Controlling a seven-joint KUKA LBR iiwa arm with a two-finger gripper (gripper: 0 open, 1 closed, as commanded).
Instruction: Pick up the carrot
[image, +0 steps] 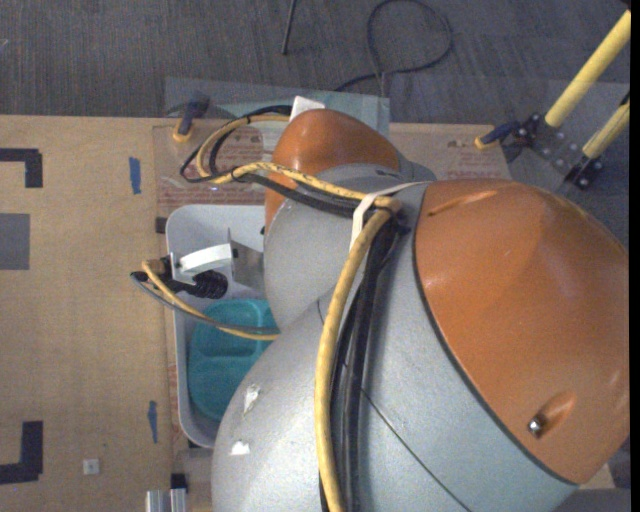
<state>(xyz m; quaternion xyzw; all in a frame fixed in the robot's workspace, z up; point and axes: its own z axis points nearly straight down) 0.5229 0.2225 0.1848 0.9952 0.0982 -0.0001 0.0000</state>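
Jaws unreadable as arm is leaning over the bin

Jaws are sitting somewhere beneath the arm's bulk, and I cannot tell whether they are wide or narrow. The arm (420, 330) is bending steeply from the right, its orange joints stacking over the white bin (185, 232), probably reaching straight down. Where the carrot is lying cannot be told; a teal object (225, 350) is resting in that bin on the surface (80, 300).

The arm (400, 380) is grey with glossy orange caps and a yellow cable (335, 330) beside black ones, above a white bin (185, 225) holding a teal object (222, 360), on a tan bench (70, 330) marked with blue tape (135, 176).
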